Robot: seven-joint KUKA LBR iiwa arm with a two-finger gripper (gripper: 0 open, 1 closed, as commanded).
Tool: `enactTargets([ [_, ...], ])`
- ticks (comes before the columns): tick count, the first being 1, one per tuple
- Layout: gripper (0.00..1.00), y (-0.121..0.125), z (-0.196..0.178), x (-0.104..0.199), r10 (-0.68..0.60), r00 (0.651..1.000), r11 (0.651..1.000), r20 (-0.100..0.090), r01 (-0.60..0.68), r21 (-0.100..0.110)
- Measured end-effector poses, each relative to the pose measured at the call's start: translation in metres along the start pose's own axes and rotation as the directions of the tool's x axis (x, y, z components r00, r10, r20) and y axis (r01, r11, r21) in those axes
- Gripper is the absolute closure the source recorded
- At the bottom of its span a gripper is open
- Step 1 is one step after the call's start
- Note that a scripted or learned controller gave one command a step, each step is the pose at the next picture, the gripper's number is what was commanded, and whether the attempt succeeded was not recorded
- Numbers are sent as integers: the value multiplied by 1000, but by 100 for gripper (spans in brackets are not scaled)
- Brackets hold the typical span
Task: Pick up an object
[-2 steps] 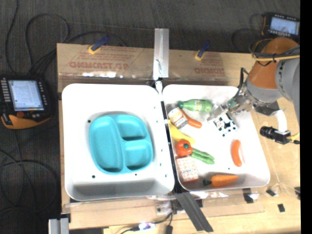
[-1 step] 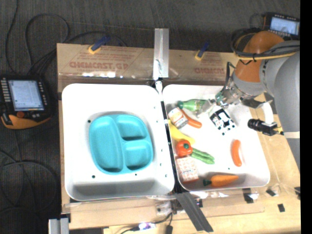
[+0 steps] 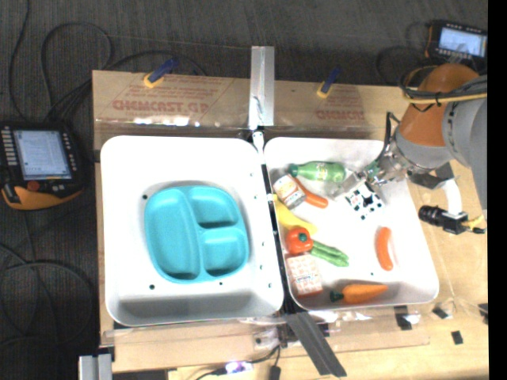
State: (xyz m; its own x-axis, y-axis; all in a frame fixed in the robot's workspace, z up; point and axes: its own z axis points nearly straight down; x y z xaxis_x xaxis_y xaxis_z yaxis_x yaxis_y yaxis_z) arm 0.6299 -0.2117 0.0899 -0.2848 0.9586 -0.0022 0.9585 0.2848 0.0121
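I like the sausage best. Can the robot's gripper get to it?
Probably yes. The sausage lies alone on bare bin floor in the right bin, nothing on or against it, and the gripper hangs just above that bin.

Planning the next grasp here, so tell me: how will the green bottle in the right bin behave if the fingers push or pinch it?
The green bottle lies on its side and looks round, so a push would probably roll it. It looks like smooth plastic, likely light and slippery. The gripper hovers just beside it.

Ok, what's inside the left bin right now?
The left bin holds a blue compartment tray, lying flat with three sections that look bare. Whatever lies beneath the tray is covered, so I can't tell.
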Motion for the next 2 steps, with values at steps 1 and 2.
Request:
enactTargets([
  [1, 100, 1, -8, 0, 0, 1000, 1000, 1, 0, 1],
  [2, 100, 20, -108, 29, 231, 973, 973, 2, -231, 14],
])
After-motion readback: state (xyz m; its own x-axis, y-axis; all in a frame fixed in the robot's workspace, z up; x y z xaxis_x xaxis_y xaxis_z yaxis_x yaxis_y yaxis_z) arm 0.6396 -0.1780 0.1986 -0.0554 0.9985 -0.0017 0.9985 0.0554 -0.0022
